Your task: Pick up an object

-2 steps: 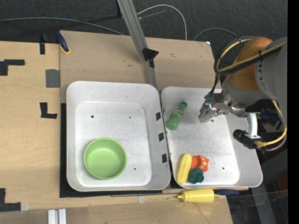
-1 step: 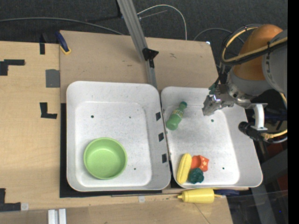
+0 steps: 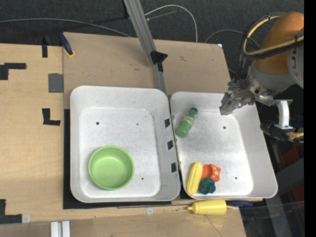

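A green bottle (image 3: 186,124) lies tilted in the upper left of the right bin (image 3: 247,147). Near that bin's front left, a yellow corn-like piece (image 3: 194,177), a small orange object (image 3: 211,172) and a dark green object (image 3: 207,185) lie bunched together. A green bowl (image 3: 111,167) sits in the front of the left bin (image 3: 118,102). My gripper (image 3: 230,104) hangs over the right bin's upper right corner, well to the right of the bottle, with nothing seen in it.
A yellow bottle-like object (image 3: 209,208) lies on the bench just in front of the right bin. A grey metal pole (image 3: 143,28) slants down to the gap between the bins. Cables cross the dark floor behind the bench.
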